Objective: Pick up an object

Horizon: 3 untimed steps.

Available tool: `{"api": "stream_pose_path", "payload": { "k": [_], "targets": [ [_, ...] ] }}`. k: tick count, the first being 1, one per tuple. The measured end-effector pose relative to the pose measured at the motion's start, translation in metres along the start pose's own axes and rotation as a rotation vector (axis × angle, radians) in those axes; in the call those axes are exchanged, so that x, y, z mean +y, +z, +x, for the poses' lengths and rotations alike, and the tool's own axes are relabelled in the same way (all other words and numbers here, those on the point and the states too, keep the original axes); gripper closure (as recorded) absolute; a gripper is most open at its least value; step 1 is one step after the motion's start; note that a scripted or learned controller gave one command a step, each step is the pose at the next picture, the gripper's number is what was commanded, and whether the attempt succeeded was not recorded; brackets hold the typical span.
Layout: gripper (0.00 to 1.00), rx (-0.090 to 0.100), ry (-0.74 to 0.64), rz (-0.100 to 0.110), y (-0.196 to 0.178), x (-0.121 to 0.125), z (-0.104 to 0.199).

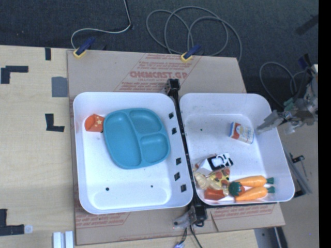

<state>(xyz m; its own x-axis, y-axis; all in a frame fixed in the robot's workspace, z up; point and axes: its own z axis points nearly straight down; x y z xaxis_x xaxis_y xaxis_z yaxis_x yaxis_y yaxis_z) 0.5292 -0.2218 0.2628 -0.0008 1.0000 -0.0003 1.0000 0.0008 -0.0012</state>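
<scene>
The claw [292, 112] hangs at the right bin's [269, 138] right rim, its state beyond telling, and the nearest thing, a small carton [241, 132], lies flat just to its left, with two carrots [252, 186] farther toward the front.

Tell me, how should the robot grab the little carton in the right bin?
Probably from straight above, pinching across its narrow width. The small carton lies flat and alone on bare floor of the right bin, with free space all around it, so the fingers could drop down on both long sides. The carrots and other toys sit well away, toward the bin's near edge.
</scene>
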Motion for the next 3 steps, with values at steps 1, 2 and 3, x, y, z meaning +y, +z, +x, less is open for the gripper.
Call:
{"api": "stream_pose_path", "payload": {
  "k": [1,2,3],
  "targets": [
    [0.0,0.002,-0.001,0.002,0.111,0.043,0.0],
    [0.0,-0.007,0.001,-0.01,0.172,0.072,0.018],
    [0.0,-0.008,-0.001,-0.017,0.171,0.113,0.059]
  ]
}}
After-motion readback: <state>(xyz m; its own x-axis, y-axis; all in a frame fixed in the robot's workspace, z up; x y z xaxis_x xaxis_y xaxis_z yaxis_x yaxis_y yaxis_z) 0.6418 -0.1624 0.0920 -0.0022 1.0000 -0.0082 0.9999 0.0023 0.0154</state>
